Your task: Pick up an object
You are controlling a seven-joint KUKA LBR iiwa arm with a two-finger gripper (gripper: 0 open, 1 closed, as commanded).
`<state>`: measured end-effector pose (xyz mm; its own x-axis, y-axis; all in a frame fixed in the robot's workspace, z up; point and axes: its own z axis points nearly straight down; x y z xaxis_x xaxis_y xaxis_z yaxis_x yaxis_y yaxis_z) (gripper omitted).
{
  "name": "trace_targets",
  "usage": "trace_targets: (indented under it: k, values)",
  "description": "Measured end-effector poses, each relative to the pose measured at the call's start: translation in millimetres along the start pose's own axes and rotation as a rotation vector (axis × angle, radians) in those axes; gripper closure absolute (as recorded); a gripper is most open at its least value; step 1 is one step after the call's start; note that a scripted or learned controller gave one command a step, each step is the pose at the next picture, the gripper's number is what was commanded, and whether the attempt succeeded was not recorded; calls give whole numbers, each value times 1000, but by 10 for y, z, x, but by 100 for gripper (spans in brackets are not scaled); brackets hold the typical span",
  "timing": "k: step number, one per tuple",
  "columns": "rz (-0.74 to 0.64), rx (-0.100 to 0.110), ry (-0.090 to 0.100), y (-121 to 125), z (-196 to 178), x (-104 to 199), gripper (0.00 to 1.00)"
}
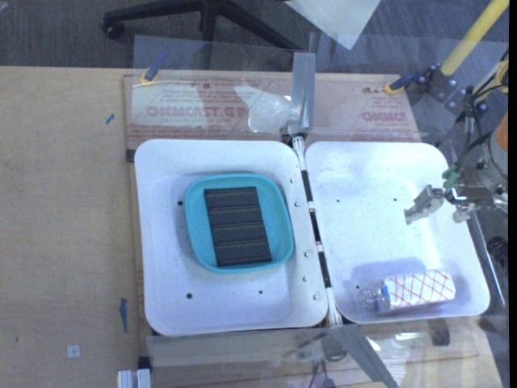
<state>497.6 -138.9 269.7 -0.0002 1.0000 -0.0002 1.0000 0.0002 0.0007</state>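
Near the front of the right bin [388, 164] I see a bottle [412, 291] lying on its side — clear body, white label with red crisscross lines, print too small to read. Left bin [157, 217] holds a teal tray [196, 225] with a dark ribbed block [237, 226]. Gripper [426, 204] over the right bin's far edge — can't tell its state.

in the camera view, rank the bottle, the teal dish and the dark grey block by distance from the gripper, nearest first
1. Bottle, lying at the right bin's near edge, below the gripper.
2. Teal dish, in the left bin; its right rim comes closer.
3. Dark grey block, lying in the dish's middle.
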Motion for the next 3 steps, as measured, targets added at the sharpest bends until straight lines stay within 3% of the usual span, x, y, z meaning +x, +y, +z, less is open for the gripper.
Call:
trace_targets:
  k: [1,2,3]
  values:
    - [-24,0,0,130,371,-49,0]
    - [85,-8,0,-163,1816,340,0]
    - [135,-1,-1,-25,1085,-222,0]
